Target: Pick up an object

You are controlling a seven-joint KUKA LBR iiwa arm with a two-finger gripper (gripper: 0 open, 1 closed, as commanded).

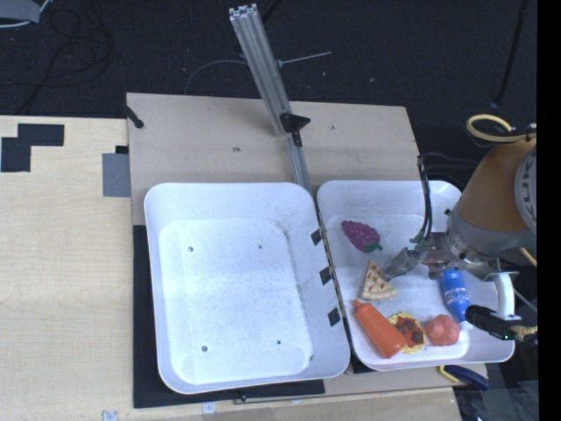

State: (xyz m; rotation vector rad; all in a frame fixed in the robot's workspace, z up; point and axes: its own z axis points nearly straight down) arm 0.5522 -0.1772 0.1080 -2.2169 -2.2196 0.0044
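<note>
Right bin [386, 202] holds grapes [360, 234], pizza [378, 282], carrot [379, 329]

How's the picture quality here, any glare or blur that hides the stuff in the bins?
Camera view: soft, even light; the left bin and right bin read bright white without hiding glare. Grapes, pizza slice and carrot look slightly soft but recognisable. The hand is dark and blurry, its detail lost. The floor behind is underexposed.

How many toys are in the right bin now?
6: grapes upper left, pizza slice middle, carrot, burger and tomato along the front, bottle right. The arm may hide more.
</note>
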